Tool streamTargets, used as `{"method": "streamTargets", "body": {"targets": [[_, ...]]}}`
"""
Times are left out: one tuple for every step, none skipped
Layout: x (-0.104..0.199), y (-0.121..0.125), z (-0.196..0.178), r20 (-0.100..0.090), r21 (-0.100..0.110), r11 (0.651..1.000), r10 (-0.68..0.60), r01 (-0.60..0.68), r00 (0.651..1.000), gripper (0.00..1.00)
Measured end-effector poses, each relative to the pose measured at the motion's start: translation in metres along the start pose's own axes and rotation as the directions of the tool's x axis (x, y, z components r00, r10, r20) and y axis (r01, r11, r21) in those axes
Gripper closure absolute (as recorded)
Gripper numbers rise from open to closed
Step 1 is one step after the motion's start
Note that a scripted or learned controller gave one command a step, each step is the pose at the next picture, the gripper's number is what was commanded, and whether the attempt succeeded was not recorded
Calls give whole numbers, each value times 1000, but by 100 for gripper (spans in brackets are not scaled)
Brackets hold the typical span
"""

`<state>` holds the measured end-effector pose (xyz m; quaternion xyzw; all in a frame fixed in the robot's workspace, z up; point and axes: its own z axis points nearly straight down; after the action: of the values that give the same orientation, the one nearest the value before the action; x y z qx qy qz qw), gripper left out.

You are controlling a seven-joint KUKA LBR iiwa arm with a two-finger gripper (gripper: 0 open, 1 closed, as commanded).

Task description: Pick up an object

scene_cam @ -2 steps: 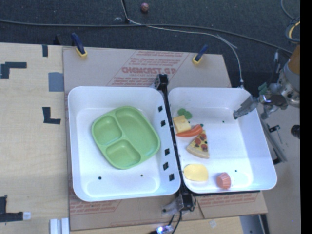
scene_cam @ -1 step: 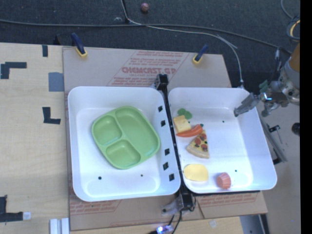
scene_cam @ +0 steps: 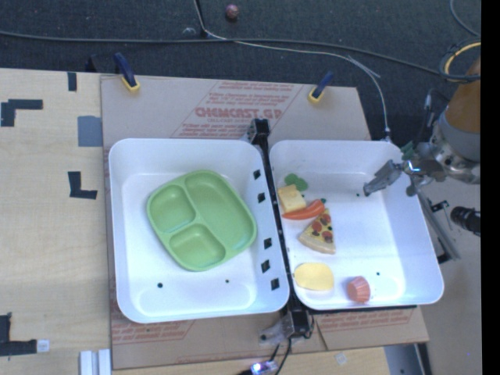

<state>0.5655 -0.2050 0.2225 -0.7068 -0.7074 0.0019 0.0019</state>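
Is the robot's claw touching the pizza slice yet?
Apart. The camera view shows bare white bin floor between the gripper and the pizza slice.

Robotics lab bench. Two white bins [scene_cam: 125, 209] sit on cardboard sheet [scene_cam: 234, 108] clamped at worktop's far edge; black tape marks [scene_cam: 23, 109] on wood worktop [scene_cam: 47, 233]; cables [scene_cam: 312, 49] across dark floor.

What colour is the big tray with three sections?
Light green tray, seen in the camera view.
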Motion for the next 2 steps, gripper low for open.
{"method": "streamTargets", "body": {"targets": [[-1, -3, 44, 0, 1, 1000, 0, 0, 1000, 0], [-4, 0, 90, 0, 1, 1000, 0, 0, 1000, 0]]}}
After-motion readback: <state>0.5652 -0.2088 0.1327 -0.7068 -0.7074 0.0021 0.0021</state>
